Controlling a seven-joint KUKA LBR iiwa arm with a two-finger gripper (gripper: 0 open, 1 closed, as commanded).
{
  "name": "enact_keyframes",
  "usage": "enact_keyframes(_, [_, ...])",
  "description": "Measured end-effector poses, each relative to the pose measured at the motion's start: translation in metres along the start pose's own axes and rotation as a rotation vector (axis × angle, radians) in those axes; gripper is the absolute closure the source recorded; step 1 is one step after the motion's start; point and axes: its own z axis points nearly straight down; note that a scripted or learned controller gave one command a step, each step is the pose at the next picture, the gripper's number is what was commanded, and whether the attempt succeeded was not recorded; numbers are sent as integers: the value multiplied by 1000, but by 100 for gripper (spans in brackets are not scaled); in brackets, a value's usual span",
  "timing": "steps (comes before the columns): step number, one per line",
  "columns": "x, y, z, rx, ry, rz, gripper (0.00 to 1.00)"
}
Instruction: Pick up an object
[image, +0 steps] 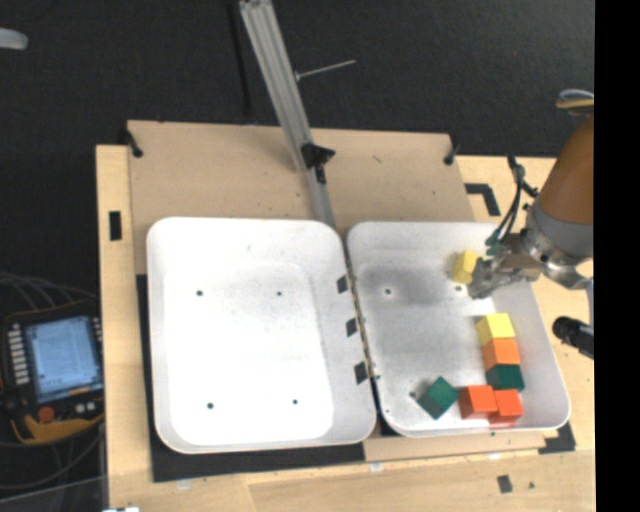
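**Gripper at the yellow block, right bin, far-right area**

Gripper (478, 280) is down inside the right bin (400, 320), close to its right wall, towards the far edge. Can't tell whether the jaws are spread or pressed together; the wrist hides them from above. A small yellow block (463, 265) sits just beside the gripper on its left, touching or nearly so. Not visibly between the jaws, so I wouldn't call it held. Block looks slightly longer than wide, long axis running roughly far-to-near, tilted a little; too small to be firmer on that.

Grey arm (555, 240) with the orange band comes in over the bin's right wall.

Rest of the right bin: along the right wall a column of yellow cube (495, 327), orange cube (501, 352), dark green cube (506, 376). At the near-right corner, two orange-red blocks (490, 402) side by side, and a green block (436, 397) just left of them, turned diagonal.

Left bin (250, 330) sits alongside, edges touching the right bin at the middle.
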Motion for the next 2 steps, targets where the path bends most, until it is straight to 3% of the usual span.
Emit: enact_keyframes(2, [94,-8,-11,-1,3,-6,100])
